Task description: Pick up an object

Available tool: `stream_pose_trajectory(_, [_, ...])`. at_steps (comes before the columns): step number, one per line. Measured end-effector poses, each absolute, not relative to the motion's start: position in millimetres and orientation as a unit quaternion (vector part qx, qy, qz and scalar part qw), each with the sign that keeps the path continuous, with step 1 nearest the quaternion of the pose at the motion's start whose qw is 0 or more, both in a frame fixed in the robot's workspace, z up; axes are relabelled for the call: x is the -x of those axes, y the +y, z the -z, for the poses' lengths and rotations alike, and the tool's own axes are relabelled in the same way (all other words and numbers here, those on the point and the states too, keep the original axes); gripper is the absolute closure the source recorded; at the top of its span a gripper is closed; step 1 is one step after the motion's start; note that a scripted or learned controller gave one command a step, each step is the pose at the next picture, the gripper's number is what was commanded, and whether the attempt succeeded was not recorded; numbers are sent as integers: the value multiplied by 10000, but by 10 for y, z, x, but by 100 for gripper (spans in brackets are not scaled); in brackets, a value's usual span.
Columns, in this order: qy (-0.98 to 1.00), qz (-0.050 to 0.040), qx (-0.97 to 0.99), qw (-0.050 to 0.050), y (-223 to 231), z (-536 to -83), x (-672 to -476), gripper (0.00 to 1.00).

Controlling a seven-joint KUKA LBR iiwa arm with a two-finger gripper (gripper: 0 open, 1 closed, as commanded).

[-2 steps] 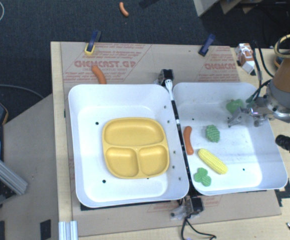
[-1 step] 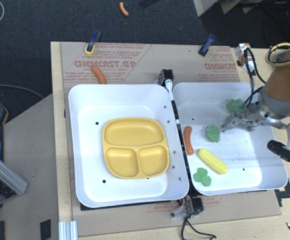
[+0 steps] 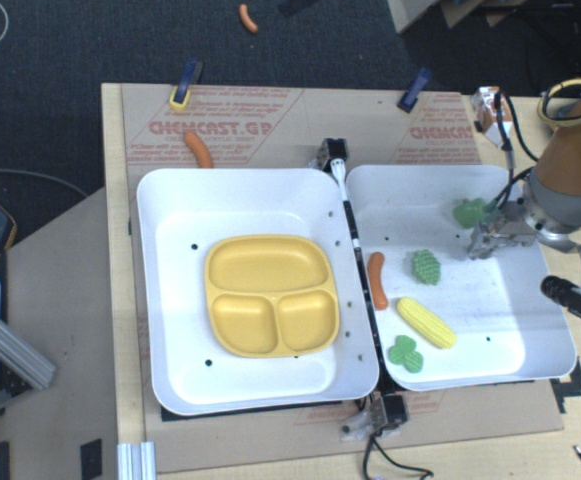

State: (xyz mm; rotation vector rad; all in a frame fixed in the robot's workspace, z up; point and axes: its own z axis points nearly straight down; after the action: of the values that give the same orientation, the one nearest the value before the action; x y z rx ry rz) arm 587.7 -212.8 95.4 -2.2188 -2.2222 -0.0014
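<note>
The right bin [image 3: 530, 353] holds several toy foods. A green leafy piece [image 3: 467, 211] lies near its back. A green ridged piece [image 3: 426, 266] sits in the middle. A yellow corn cob [image 3: 427, 322] lies toward the front, with a second green leafy piece [image 3: 404, 353] at the front left. A red-orange sausage [image 3: 376, 280] rests along the left wall. My gripper [image 3: 484, 240] is down in this bin, just in front of and to the right of the back leafy piece. I see nothing held in it.
The left bin [image 3: 170, 268] holds a yellow divided plate [image 3: 271, 294]. An orange sausage [image 3: 199, 149] lies on the cardboard behind that bin. Clamps [image 3: 183, 86] [image 3: 414, 90] grip the board's back edge. The arm's grey body [image 3: 565, 183] hangs over the right bin's right side.
</note>
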Motion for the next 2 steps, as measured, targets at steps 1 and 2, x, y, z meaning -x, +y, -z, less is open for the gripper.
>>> stream_pose_trajectory(1, [-7073,12,7069,-34,-2097,-1537,-5803,100])
stream_pose_trajectory(2, [-7077,15,7065,-40,-2067,-2083,-5916,100])
